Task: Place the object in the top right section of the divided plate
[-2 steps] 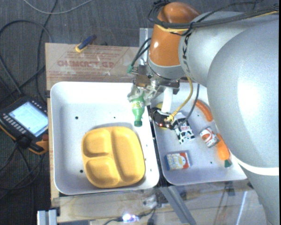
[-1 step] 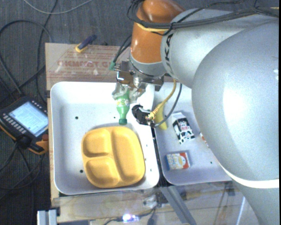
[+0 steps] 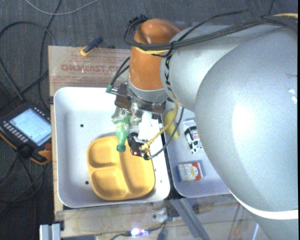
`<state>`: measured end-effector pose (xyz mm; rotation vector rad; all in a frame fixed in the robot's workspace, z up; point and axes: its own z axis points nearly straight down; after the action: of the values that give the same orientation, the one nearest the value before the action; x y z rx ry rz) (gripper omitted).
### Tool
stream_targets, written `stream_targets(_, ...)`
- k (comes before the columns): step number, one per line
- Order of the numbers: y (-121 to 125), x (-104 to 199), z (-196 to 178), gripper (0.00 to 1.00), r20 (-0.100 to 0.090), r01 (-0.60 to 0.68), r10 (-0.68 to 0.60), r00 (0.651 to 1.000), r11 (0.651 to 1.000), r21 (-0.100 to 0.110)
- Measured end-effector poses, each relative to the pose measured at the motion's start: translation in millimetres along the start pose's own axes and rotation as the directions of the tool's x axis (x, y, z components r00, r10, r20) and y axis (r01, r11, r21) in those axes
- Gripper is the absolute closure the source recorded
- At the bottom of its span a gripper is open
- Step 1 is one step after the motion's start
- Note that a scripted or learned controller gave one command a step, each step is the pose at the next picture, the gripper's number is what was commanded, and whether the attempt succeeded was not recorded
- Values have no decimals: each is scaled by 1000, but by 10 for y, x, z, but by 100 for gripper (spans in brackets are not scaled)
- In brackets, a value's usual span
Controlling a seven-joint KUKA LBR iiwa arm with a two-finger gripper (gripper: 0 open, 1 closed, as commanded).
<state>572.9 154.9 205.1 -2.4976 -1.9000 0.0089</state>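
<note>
1. Pendant (image 3: 25, 129) on the floor, left of the bench.
2. Left bin (image 3: 72, 134) holds the yellow plate (image 3: 117, 171).
3. Gripper (image 3: 124, 134) points down over the plate's top edge; a green object (image 3: 121, 135) sits at its tip; grip state: cannot tell.
4. Arm (image 3: 230, 84) overhangs the right bin (image 3: 200, 186), which holds a card (image 3: 191, 171).

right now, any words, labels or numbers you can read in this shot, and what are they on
Faint red stencilled lettering on the wooden board behind the left bin: too washed out to read.
Small card in the right bin: print too small.
Black and white label above it: illegible.
Handheld pendant screen: blurred.
</note>
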Motion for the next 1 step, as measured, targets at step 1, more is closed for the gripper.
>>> stream_targets(1,520,-18,19,100,1,-91,91,996,996,-2)
